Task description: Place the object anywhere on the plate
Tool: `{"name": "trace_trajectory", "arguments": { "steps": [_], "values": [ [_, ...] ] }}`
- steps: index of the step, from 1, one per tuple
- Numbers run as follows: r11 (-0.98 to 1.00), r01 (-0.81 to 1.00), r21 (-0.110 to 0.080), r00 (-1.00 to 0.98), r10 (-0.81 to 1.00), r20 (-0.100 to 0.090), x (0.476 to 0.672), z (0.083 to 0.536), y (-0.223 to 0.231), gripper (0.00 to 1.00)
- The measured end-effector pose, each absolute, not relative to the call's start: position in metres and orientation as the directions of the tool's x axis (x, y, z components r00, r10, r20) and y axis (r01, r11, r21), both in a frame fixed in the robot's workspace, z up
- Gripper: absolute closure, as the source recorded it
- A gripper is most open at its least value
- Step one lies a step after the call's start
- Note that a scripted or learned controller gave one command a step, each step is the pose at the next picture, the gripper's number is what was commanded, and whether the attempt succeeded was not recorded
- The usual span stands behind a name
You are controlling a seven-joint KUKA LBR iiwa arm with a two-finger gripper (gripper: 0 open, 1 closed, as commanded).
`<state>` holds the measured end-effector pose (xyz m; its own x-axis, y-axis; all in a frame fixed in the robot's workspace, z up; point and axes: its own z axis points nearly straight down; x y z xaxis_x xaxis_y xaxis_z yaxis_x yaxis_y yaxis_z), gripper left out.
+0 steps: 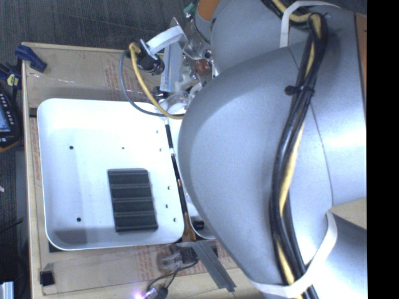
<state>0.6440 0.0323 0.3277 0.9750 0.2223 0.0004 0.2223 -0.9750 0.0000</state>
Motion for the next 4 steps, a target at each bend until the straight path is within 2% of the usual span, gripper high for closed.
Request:
{"name": "trace_trajectory", "arguments": {
  "steps": [1,2,3,4],
  "values": [
    [-0.97,0.244,0.001,0.97,0.244,-0.009,0.604,0.2,0.117,1.0],
    [-0.776,0.631,-0.006,0.776,0.631,-0.005,0.633,0.197,0.097,1.0],
    [-0.695,0.719,-0.005,0.695,0.719,-0.001,0.646,0.28,0.143,1.0],
    [-0.505,0.863,-0.002,0.505,0.863,0.001,0.623,0.394,0.138,1.0]
  ]
}}
